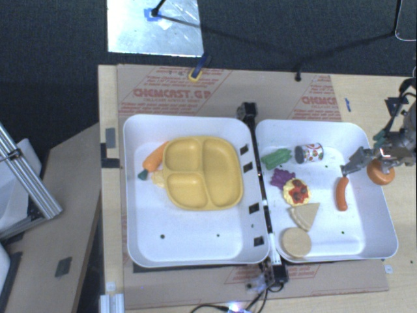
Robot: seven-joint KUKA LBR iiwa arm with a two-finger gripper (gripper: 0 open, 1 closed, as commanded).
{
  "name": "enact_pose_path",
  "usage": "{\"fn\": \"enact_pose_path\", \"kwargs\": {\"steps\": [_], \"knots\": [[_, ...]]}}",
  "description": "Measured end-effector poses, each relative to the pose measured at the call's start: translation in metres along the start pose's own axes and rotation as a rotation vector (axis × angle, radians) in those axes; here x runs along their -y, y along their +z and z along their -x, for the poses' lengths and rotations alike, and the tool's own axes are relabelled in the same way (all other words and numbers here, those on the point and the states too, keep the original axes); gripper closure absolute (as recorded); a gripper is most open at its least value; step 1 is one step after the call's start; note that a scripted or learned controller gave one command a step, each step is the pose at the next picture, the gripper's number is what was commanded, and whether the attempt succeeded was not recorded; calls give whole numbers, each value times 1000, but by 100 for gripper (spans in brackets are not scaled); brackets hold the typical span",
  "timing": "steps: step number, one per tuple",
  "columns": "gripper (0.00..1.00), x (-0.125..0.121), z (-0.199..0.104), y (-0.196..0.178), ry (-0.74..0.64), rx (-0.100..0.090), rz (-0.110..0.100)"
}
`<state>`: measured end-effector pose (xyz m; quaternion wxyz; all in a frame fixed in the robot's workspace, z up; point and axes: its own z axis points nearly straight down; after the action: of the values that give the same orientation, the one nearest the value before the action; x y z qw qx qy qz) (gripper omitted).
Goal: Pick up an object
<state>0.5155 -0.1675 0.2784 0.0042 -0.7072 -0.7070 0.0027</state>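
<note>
Tan bench (pixel 81 188) carries a brown cardboard sheet (pixel 176 93) printed in red, and two white bins sit on it side by side. A shiny metal plate (pixel 130 25) lies on the dark floor beyond the bench. Left bin (pixel 140 240) holds a yellow three-compartment plate (pixel 199 173), lying flat near its middle. An orange toy carrot (pixel 154 156) rests slanted against the plate's left rim, green top pointing down-left. Right bin (pixel 365 233) holds the small toys. The grey arm with its orange band (pixel 380 173) comes in over that bin's right rim. The gripper (pixel 350 166) is over the bin's right part, just above the top end of the orange-red toy sausage (pixel 341 193). Cannot tell whether it is released or clenched, or whether it touches the sausage. The sausage lies upright in the view, apart from the other toys. To its left, from the bottom: a round tan biscuit (pixel 296 242), a tan wedge (pixel 305 214) touching it, a small yellow pizza with red spots (pixel 296 191), and purple grapes (pixel 282 177). Above them lie a green pickle (pixel 276 156) and a small can (pixel 309 153) on its side with a red-and-white label.
</note>
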Motion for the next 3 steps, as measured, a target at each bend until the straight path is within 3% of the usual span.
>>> {"fn": "enact_pose_path", "kwargs": {"steps": [1, 3], "knots": [[0, -2, 0, -6, -3, 3, 12], [0, -7, 7, 96, -2, 1, 6]]}}
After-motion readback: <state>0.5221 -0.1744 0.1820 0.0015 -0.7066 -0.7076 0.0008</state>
